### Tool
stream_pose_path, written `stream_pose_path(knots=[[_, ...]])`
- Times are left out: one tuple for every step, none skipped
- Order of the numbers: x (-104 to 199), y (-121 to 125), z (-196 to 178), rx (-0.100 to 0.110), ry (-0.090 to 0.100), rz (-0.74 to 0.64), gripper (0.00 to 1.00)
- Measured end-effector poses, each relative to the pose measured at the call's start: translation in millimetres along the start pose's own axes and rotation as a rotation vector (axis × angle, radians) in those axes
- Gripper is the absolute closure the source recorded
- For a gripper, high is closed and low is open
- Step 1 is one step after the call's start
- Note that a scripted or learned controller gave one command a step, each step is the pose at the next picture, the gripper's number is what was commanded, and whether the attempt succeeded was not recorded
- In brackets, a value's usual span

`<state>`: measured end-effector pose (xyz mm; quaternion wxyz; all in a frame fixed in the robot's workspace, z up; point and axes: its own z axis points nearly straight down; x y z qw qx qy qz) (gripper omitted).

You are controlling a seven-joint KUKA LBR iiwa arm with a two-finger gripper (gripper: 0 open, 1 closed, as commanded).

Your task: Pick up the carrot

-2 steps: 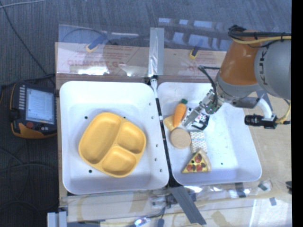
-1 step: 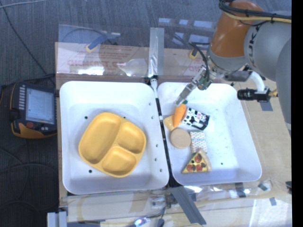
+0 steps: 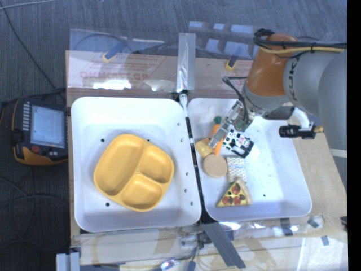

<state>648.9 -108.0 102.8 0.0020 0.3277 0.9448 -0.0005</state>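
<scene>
A wooden surface (image 3: 76, 72) stands on dark grey carpet (image 3: 34, 33) and bears two shallow white bins side by side, with clear plastic sheeting (image 3: 130, 55) along its far edge. A teach pendant (image 3: 39, 130) with an orange rim lies on the floor off the surface's left edge. The left bin (image 3: 84, 208) holds a yellow divided plate (image 3: 133, 171), which sits near its middle with three compartments. The right bin (image 3: 287, 191) holds the small toys, all gathered toward its left wall. The carrot (image 3: 216, 132), orange with a green top, lies in the far left part of the right bin, just beside the divider between the bins. The grey arm (image 3: 316, 89) with its orange band (image 3: 268, 72) reaches in from the right edge, and its pincer (image 3: 221, 144) points down at the near end of the carrot; whether it is wide or narrow cannot be told at this slant. A black-and-white spotted toy (image 3: 240, 144) lies just beside the pincer. Nearer the front edge sit a round tan disc (image 3: 215, 166), a small speckled piece (image 3: 236, 168) touching it, and a toy pizza slice (image 3: 234, 195)
</scene>
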Motion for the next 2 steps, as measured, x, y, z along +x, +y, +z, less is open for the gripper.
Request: stream_pose_path(knots=[[0, 1, -10, -0.004, 0.000, 0.001, 1.00], [1, 6, -100, 0.000, 0.000, -0.157, 1.00]])
